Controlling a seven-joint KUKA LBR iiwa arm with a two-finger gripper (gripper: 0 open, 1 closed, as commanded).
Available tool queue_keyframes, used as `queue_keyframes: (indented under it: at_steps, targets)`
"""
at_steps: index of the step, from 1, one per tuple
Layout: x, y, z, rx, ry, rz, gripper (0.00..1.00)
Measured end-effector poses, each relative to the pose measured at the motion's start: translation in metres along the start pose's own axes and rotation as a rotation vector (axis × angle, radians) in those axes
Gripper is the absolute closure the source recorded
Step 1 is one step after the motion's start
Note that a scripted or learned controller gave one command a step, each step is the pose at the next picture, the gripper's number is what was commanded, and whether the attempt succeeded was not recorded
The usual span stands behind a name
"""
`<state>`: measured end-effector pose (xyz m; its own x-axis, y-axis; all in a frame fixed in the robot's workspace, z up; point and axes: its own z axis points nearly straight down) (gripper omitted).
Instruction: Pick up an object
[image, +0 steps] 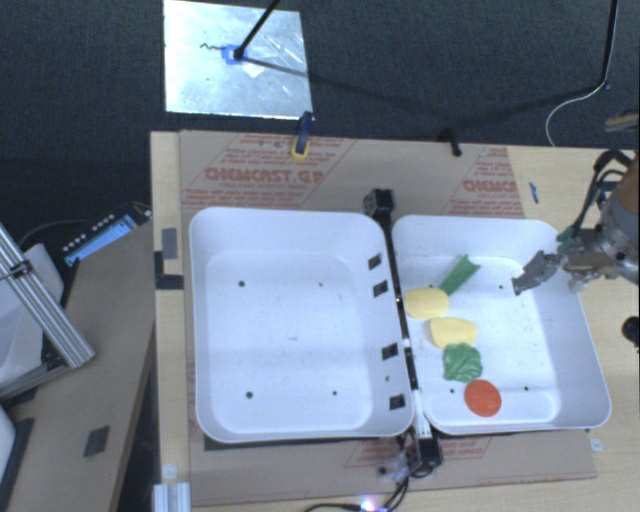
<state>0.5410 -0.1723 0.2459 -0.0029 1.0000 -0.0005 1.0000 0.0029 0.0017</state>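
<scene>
The right bin (560, 330) holds several small objects along its left side. A green stick-shaped piece (459, 273) lies at the top. Below it sit a yellow oval (426, 302), a second yellow piece (453, 330), a green leafy piece (461, 361) and an orange-red round one (483, 398). My gripper (533, 272) hovers over the bin's upper right part, to the right of the green stick and apart from every object. Nothing shows between its fingers.
The left bin (215, 300) stands beside the right one, with black clips (388, 320) along the shared wall. A yellow and blue clamp (301, 138) sits on the cardboard at the back. A silver sheet (237, 60) lies behind the bench.
</scene>
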Motion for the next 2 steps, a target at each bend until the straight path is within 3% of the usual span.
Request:
queue_keyframes:
  at_steps: [1, 2]
  targets:
    - [0.066, -0.025, 0.164, 0.013, 0.007, -0.005, 0.00]
    - [0.085, -0.038, 0.162, 0.003, 0.002, -0.002, 0.00]
